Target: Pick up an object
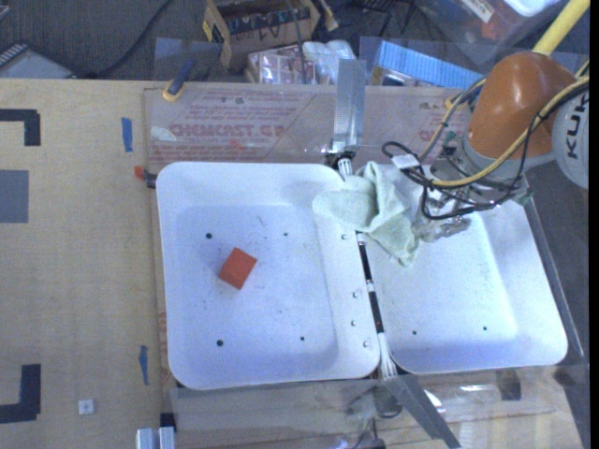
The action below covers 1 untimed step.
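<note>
A small orange-red cube (238, 268) lies in the left bin (187, 344), left of its middle. A crumpled pale green cloth (378, 210) is draped over the divider between the two bins, mostly at the back. My gripper (438, 224) hangs over the back left part of the right bin (524, 340), right beside the cloth's right edge and touching or nearly touching it. Black cables and the wrist hide much of the gripper. The orange band of the arm (517, 101) sits above it.
A clear plastic panel (243, 129) and a metal post (349, 101) stand behind the bins. Boxes and cables clutter the area beyond. A wooden bench surface (75, 251) stretches to the left.
</note>
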Tool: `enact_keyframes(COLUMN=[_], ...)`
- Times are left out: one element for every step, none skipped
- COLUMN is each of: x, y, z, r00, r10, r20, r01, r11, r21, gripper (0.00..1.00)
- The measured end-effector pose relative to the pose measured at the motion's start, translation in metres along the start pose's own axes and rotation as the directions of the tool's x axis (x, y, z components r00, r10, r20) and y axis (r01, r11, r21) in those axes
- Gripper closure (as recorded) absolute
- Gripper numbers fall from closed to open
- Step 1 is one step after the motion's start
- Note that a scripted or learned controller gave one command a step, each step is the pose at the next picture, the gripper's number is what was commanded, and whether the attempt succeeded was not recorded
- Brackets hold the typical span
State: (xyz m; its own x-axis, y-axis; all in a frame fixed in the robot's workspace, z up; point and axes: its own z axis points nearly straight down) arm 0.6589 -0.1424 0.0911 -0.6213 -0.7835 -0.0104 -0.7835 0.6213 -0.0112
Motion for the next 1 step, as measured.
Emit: enact_keyframes(x=[-0.0119], y=[-0.0045], z=[0.0003], r00=[0.996], r10=[0.088], r20=[0.0], r01=[-0.088], r11=[0.996], r21=[0.0], gripper=[1.0])
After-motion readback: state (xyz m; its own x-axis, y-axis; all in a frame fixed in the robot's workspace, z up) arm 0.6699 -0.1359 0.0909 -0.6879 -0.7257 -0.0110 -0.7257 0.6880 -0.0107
